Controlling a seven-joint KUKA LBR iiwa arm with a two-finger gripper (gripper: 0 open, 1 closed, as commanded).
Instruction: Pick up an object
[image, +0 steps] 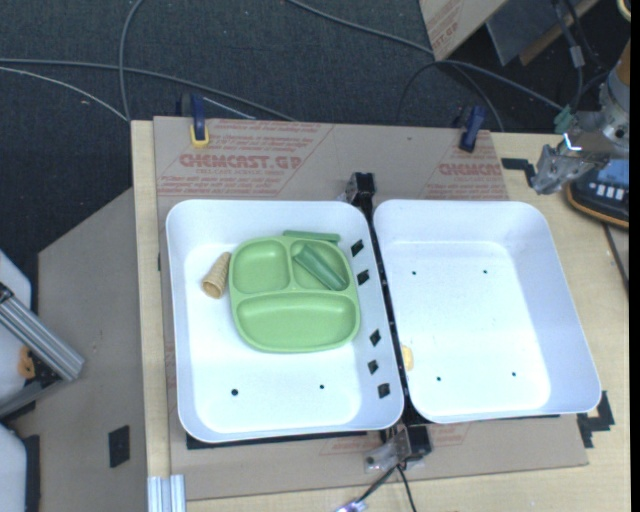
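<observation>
A green divided plate (294, 297) lies in the left bin (270, 400). A darker green pod-shaped piece (321, 265) rests in the plate's upper right compartment. A flat green strip (312, 237) lies just behind the plate. A tan cone (215, 275) lies to the plate's left on the bin floor. My gripper (556, 166) hangs at the far right, above the bench beyond the right bin's far corner, well away from all these objects. Nothing shows in its grasp.
The right bin (480, 310) sits beside the left one, with a black clip strip (372, 300) along the seam. A small yellow bit (406, 357) lies at that seam. Blue clamps (199, 125) (471, 128) hold the cardboard base at the back.
</observation>
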